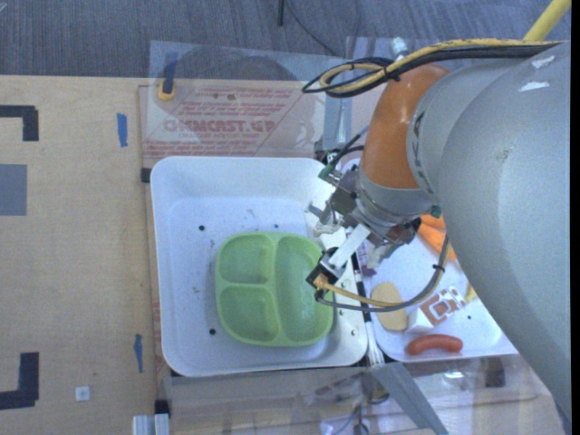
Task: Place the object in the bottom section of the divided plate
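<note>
A light green divided plate (272, 288) lies in the left white bin (181, 243), with nothing in its three sections. My gripper (367, 254) hangs over the wall between the two bins, just right of the plate's right edge. The grey arm and its orange band cover most of the right bin (480, 338). Below the gripper in that bin lie a tan oval piece (391, 306) and a red sausage (433, 343). An orange carrot-like piece (433, 236) peeks out beside the wrist.
A white and orange item (441, 306) lies in the right bin near the tan piece. A clear plastic sheet (236, 116) with red lettering lies behind the left bin. The wooden bench (72, 243) extends to the left with blue and black tape marks.
</note>
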